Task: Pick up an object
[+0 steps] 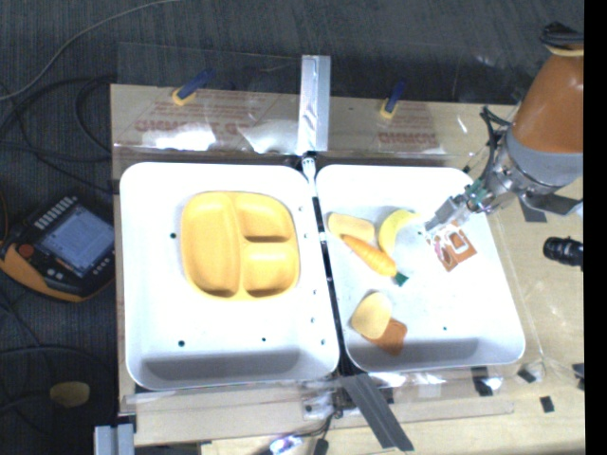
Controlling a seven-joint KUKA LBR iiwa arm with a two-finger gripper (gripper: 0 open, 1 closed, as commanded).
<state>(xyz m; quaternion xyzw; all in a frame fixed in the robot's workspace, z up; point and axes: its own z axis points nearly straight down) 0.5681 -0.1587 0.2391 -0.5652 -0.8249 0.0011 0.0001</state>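
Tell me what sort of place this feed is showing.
Probably a robotics lab bench for pick trials: two white bins side by side, toy food such as a carrot in the right one, a yellow divided tray in the left, and a teach pendant on the carpet.

A single fixed camera looks down at a slant from above the bench (474,121), far enough off to take in both white bins: the left bin (152,349) and the right bin (474,339) side by side. Dark carpet (57,27) borders the bench, and the arm (555,112) enters from the right.
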